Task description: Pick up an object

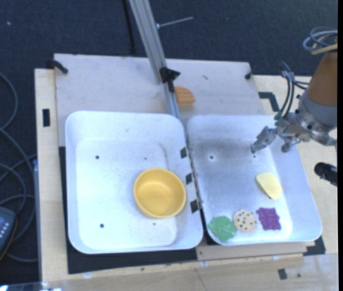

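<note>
We see the arm (322, 93) reaching in from the right, its orange band above the grey wrist, with the tool (273, 139) hanging over the upper right part of the right bin (220, 162). Its two fingers (261, 142) look spread apart, one pointing down toward the bin floor, and we see nothing between them; they seem to touch no object.

In the right bin the yellow piece (269, 185) lies just below the tool, apart from it. Along the bin's near edge sit a green round piece (222, 228), a speckled cookie (244, 220) just beside it, and a purple piece (269, 218) next to that.

The left bin (99, 162) holds a yellow bowl (159, 192), upright, near its right wall. Both bins rest side by side on the surface (111, 83), where a small orange object (184, 96) lies behind the bins, beside a slanting metal post (150, 38).
</note>
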